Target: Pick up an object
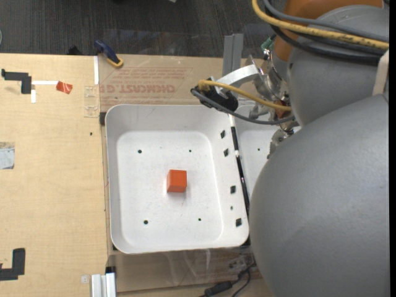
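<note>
A small orange-red block [177, 181] lies flat near the middle of the left white bin [124, 166], alone and untouched. The grey arm [328, 184] reaches in from the right and covers most of the right bin [255, 142]. Its orange band [322, 2] is at the top right. Below the band, the gripper's body [272, 94], with a white bracket and looped yellow and black cables, hangs over the right bin's far left corner. That is well to the right of the block and beyond it.
A divider with black clips [235, 166] separates the two bins. A cardboard sheet [148, 82] lies behind the left bin, and the wooden benchtop [49, 166] extends to the left, with a small red tag [64, 87] and a blue-yellow clamp [108, 53] on it.
</note>
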Controlling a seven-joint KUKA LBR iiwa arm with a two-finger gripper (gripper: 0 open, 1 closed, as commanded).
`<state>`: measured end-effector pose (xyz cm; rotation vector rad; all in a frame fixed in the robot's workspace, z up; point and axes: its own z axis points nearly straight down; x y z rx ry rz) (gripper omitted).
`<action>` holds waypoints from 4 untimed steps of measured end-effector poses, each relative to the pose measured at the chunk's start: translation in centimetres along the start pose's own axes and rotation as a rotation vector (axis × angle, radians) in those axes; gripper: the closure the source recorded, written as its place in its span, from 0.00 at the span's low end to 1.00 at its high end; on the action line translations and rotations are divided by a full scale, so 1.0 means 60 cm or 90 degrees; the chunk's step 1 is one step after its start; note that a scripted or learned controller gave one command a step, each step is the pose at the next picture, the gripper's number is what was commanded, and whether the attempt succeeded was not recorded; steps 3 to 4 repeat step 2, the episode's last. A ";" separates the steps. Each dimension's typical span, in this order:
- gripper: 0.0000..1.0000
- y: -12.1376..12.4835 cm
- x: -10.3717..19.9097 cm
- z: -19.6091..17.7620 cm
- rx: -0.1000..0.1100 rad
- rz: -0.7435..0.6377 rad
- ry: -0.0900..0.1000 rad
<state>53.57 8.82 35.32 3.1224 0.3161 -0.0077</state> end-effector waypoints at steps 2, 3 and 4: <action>0.00 -0.001 -0.086 -0.146 0.000 0.002 0.001; 0.00 -0.001 -0.086 -0.146 0.000 0.002 0.001; 0.00 -0.001 -0.086 -0.146 0.000 0.002 0.001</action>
